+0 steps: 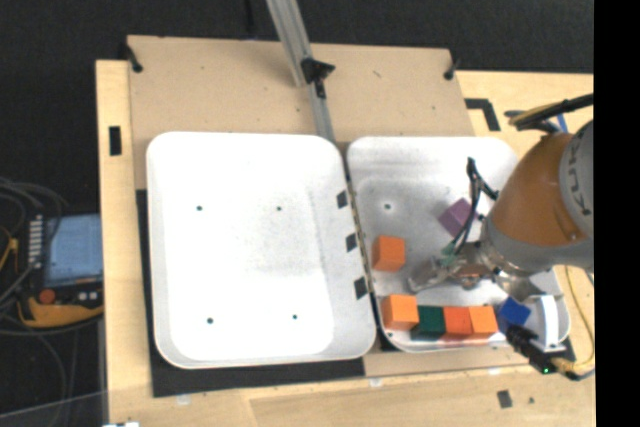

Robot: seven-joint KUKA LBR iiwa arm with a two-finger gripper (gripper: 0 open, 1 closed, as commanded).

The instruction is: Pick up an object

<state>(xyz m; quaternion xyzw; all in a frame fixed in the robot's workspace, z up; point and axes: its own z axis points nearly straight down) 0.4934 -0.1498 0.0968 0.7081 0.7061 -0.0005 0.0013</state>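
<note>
Arm comes in from the right of the frame, orange wrist band over the right bin (400, 160). Gripper (432, 273) sits low in that bin, lower-centre right of the frame, pointing left toward the loose orange block (389, 253). Can't tell its state: the tip is a small dark-grey blur against the bin floor. Nothing visibly between it, so I'm not calling a grasp. The orange block is just beside the tip, up and left of it, apparently not touching. A purple block (456, 214) lies near the wrist, partly behind a cable. Along the bin's lower wall is a packed row: orange (402, 311), green block (431, 321), two more orange (470, 320), with a blue block (514, 312) at the right end under the arm. Left bin (180, 215) is bare white. Handling guess: small rigid cubes, light, probably wood or plastic, flat faces, no crush risk, maybe a bit slick. Best target is the loose orange one, clear on all sides; pinch two opposite flat faces square on, mid-height. The row pieces are touching each other and hard against the wall, no finger room.
</note>
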